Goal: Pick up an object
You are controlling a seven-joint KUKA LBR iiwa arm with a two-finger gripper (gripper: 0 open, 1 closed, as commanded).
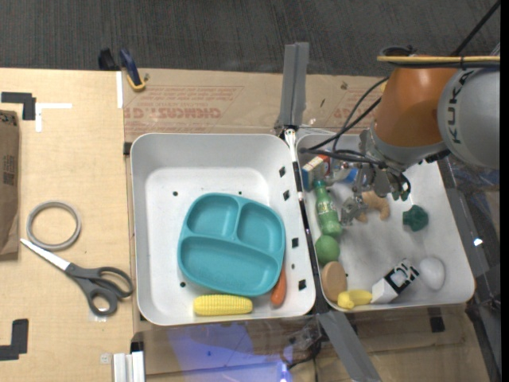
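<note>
Objects for picking lie in the right bin (453, 293). Nearest the camera: a yellow piece (354, 298), a tan egg-shaped item (334, 278) and a black-and-white block (402, 277). Further back, a green bottle (324, 207) lies with its long axis running front to back, just left of the gripper (359, 207). A dark green item (415, 218) sits to its right. Finger opening cannot be determined; nothing is visibly held. The left bin (151, 213) holds a teal tray (231, 245) and a corn cob (223, 305).
</note>
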